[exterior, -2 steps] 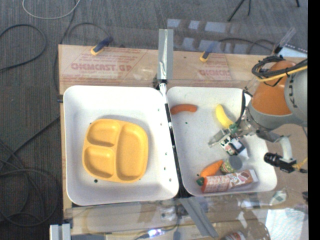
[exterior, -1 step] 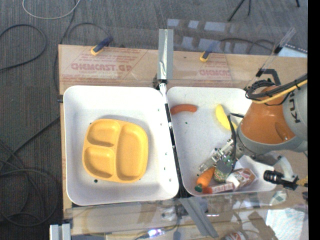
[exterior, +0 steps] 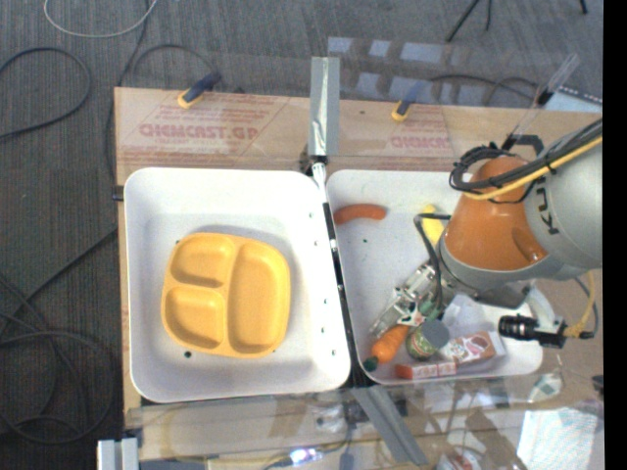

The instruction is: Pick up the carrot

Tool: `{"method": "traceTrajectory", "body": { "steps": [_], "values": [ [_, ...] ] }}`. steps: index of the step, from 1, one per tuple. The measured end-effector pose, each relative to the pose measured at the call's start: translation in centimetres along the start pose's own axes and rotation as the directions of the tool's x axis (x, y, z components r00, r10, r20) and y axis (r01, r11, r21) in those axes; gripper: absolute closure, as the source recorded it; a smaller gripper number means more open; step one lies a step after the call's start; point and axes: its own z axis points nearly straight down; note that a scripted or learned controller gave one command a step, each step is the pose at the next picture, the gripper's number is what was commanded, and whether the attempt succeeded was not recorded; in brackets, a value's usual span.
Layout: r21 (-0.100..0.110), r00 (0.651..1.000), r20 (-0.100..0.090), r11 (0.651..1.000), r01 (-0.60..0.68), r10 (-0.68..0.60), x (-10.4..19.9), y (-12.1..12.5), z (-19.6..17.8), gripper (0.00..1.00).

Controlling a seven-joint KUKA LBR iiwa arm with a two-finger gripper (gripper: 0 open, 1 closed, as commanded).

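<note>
1. The counter [exterior: 196, 125] carries two shallow white bins side by side, with brown cardboard showing behind them.
2. The left bin [exterior: 147, 360] holds a yellow divided tray [exterior: 230, 294], lying flat near its middle.
3. The right bin [exterior: 377, 253] holds the smaller items, all gathered toward its near edge except one.
4. The arm [exterior: 495, 228], grey with an orange band, reaches in from the right and hangs over the right bin's middle.
5. The jaws [exterior: 404, 304] point down and to the left, just above the carrot; whether they are wide or narrow cannot be told from this angle, and nothing is seen between them.
6. A flat red-and-white packet [exterior: 460, 355] lies along the right bin's near edge.
7. A sausage [exterior: 360, 212], reddish and slightly curved, lies alone near the far left corner of the right bin.
8. The carrot [exterior: 390, 345] lies in the near left part of the right bin, slanted, its green end toward the corner, beside a small round dark object [exterior: 427, 342].
</note>
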Motion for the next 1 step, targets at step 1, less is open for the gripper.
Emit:
{"method": "traceTrajectory", "body": {
  "steps": [1],
  "values": [
    [-0.004, 1.000, -0.003, 1.000, 0.003, -0.003, 0.15, 0.34, -1.13, 1.00]
  ]
}}
